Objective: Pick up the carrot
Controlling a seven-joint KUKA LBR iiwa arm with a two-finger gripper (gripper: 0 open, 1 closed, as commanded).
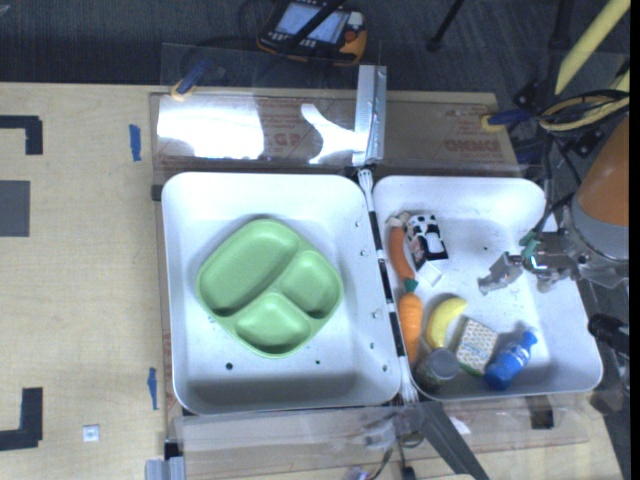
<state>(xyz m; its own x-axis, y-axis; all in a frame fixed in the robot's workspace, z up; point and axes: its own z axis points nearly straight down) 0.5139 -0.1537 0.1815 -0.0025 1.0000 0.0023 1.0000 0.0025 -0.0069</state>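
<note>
Because the carrot point(410, 325) lies wedged between bin wall point(383, 268) and lemon point(446, 320), the gripper's point(503, 271) seemingly spread fingers may snag either.

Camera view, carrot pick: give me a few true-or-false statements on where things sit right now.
1. The carrot lies in the right bin. True.
2. The green divided plate sits in the right bin. False: it is in the left bin.
3. The gripper holds the carrot. False: it is apart from it, to the right.
4. A blue bottle lies near the right bin's front edge. True.
</note>
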